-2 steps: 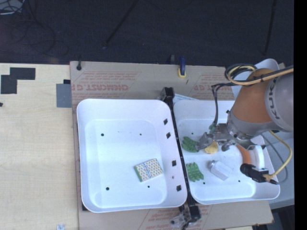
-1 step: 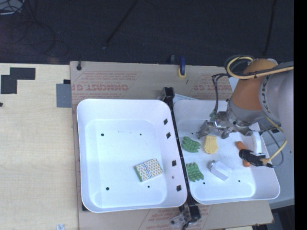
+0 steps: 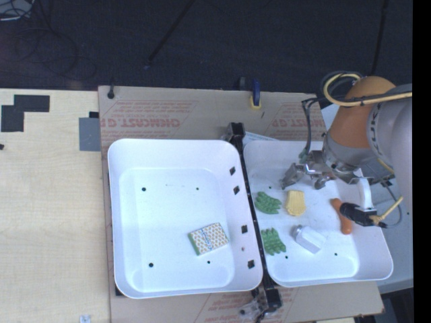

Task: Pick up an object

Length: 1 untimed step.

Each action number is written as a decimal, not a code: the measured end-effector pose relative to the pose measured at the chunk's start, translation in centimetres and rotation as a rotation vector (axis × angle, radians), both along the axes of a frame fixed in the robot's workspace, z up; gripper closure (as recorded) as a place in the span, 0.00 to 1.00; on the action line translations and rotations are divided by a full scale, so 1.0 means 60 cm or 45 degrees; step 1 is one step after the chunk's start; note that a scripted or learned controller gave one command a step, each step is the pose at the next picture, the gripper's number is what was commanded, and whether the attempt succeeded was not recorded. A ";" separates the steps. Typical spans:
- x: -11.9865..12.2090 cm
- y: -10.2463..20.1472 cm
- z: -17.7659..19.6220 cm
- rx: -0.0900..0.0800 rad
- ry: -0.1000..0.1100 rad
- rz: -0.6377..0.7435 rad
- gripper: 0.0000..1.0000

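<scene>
Yellow piece point(image 3: 295, 203) sits just at five o'clock of our gripper point(image 3: 304, 173), whose fingers look spread and hold nothing. We judge we're in the approach over the right bin point(image 3: 377, 264). Next we need to shift, descend, then close around it, avoiding the green leaf point(image 3: 267, 202).

A grey arm point(image 3: 394, 130) with an orange band point(image 3: 355, 123), yellow and black cables looped above, and a metal gripper point(image 3: 301, 172).
</scene>
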State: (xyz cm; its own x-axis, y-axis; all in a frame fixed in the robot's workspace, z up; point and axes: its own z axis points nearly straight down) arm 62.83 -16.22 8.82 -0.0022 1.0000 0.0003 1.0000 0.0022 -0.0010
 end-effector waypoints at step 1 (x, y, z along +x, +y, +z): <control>-0.103 0.056 -0.002 0.004 0.010 -0.007 0.00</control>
State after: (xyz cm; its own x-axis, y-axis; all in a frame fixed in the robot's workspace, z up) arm 56.65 -12.89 8.69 0.0032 1.0000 0.0032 1.0000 -0.0032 -0.0089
